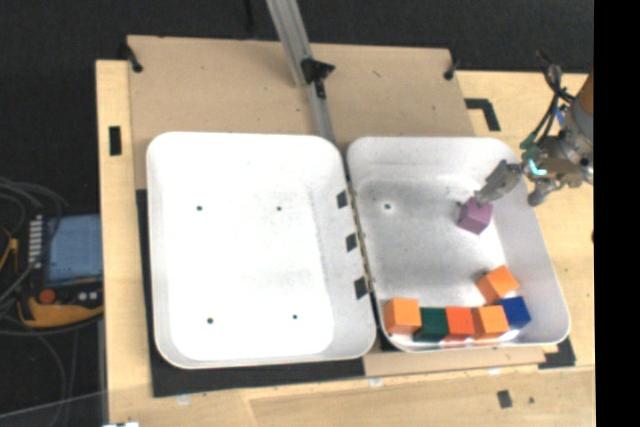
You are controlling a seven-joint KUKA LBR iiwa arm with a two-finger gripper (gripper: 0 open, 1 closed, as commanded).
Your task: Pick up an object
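A purple block (475, 215) lies in the right bin (420, 165), toward its far right part. My gripper (511, 198) hangs over the bin's right side with its two fingers spread apart. The left finger (495, 185) ends just at the purple block's upper edge, and nothing sits between the fingers. Along the bin's front wall stands a row of blocks: orange (404, 314), green (433, 322), orange (460, 320), orange (491, 319) and blue (516, 311). One more orange block (498, 282) rests just behind that row.
The left bin (245, 245) sits beside the right one. A slanted metal rail (285, 5) runs from the top down to the gap between the bins. Cables and a blue box (75, 250) lie off the bench at the left.
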